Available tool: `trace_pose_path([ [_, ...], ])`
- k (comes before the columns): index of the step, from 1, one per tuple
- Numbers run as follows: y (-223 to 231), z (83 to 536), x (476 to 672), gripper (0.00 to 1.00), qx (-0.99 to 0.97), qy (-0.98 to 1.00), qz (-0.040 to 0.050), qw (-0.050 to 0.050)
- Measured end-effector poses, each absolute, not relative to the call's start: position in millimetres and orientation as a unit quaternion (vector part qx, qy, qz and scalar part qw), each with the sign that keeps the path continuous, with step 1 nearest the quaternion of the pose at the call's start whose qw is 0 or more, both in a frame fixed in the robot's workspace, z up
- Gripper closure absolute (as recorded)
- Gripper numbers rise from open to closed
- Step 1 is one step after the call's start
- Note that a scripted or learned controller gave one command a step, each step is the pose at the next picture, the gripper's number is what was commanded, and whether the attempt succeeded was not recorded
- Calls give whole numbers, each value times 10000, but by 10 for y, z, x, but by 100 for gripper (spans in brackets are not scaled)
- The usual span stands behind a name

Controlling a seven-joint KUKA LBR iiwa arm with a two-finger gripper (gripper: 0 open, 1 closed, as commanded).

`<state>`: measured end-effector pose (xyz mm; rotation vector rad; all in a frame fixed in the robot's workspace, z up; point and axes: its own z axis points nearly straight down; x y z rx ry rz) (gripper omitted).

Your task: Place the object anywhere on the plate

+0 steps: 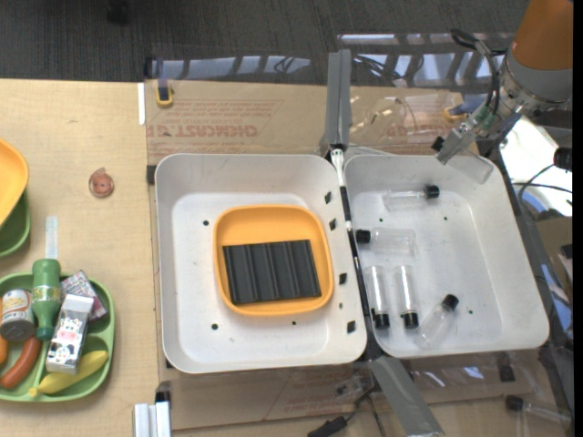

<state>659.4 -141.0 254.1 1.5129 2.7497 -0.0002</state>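
Note:
An orange plate [271, 218] lies in the middle of the left white bin [182, 271], with a dark grey ribbed slab [273, 272] resting on it. Several clear vials with black caps lie in the right white bin [496, 244]: one near the back [406, 195], one by the left wall [386, 240], two side by side at the front [390, 291], and one tilted at the front right [437, 320]. My gripper [454, 146] hangs over the back rim of the right bin, high above the vials and far right of the plate.
On the wooden table at the left stand a green tray [98, 364] of toy food, a yellow bowl [9, 182] and a small pink disc [102, 183]. Cardboard [237, 121] lies behind the bins. A metal divider [339, 98] runs between them.

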Motion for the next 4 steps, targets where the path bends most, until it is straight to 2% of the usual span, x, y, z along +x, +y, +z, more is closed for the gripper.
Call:
trace_pose_path([
  [1,-1515,2910,6594,100,3632,9317,0,20],
  [2,-2075,3653,6526,100,3010,9536,-3,18],
  [3,-2223,2483,6481,100,2071,9783,2,16],
  [4,-2217,2977,6524,100,1088,9941,-1,32],
])
